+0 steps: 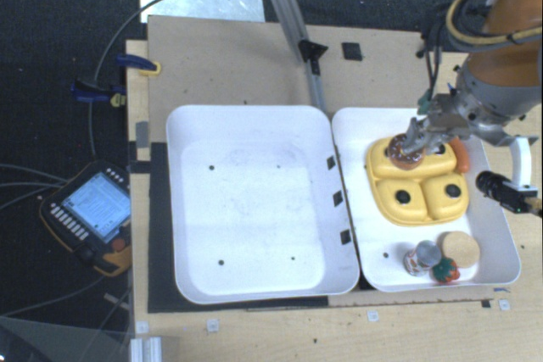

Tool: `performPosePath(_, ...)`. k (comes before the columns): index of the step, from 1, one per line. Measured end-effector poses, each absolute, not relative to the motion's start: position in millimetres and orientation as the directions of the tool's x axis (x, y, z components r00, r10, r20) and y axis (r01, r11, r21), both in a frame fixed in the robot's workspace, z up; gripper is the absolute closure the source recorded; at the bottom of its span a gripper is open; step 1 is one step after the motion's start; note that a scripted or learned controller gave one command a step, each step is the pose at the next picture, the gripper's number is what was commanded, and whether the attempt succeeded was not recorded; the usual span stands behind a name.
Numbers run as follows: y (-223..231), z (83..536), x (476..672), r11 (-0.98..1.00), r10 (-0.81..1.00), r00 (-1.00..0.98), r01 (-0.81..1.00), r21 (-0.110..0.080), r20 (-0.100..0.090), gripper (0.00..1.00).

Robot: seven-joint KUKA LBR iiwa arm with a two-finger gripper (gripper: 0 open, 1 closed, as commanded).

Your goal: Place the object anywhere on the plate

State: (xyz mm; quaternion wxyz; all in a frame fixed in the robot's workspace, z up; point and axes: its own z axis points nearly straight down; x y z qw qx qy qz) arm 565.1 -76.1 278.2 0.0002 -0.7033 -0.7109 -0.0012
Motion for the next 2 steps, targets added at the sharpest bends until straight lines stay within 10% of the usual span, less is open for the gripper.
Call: performPosePath(2,18.3,268.8,534.5,0.009,1.0,-0.009,1.0,0.0,0.002,1.0)
